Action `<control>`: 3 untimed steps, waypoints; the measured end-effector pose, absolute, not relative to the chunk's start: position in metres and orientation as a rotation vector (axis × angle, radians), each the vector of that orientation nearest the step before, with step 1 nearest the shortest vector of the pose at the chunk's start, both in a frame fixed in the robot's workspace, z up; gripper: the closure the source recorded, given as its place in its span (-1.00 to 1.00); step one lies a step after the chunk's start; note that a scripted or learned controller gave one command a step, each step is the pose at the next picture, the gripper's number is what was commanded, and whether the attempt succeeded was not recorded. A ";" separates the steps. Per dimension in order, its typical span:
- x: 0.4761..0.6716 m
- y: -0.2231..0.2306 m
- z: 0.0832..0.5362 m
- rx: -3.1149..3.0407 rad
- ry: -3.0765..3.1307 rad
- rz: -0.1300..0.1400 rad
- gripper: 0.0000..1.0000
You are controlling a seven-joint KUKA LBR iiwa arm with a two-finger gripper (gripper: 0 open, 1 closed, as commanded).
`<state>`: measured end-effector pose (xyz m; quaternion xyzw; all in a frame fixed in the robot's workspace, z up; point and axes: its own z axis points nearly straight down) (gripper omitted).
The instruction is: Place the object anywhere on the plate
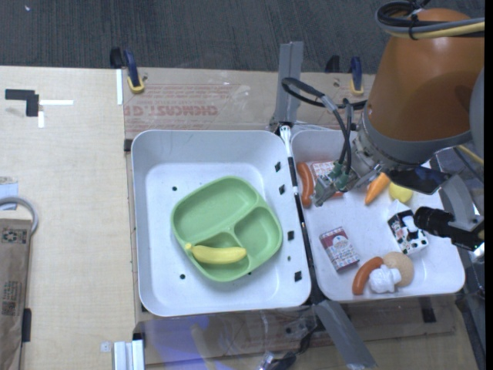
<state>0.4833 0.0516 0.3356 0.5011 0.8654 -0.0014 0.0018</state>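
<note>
Now | banana (218, 253) on plate (231, 206), long axis left-right | jaws' state untellable

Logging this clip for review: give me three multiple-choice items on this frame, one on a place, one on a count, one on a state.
1. Where does the banana lie?
A. on the green plate in the left bin
B. in the right bin beside the carrot
C. on the wooden bench outside both bins

2. How many compartments does the green plate have?
A. one
B. three
C. five

3. How does the small red carton in the right bin lie?
A. flat on the bin floor
B. standing on the plate
C. hanging over the bin's rim

Key: 1 A, the banana rests in the plate's front compartment; 2 B, raised ridges split it into three; 3 A, its printed face points up on the floor.
</note>
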 end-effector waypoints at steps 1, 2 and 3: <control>0.518 0.072 0.239 1.592 2.712 -0.007 1.00; 0.477 0.117 0.226 1.595 2.709 -0.006 1.00; 0.478 0.132 0.223 1.242 2.888 -0.004 1.00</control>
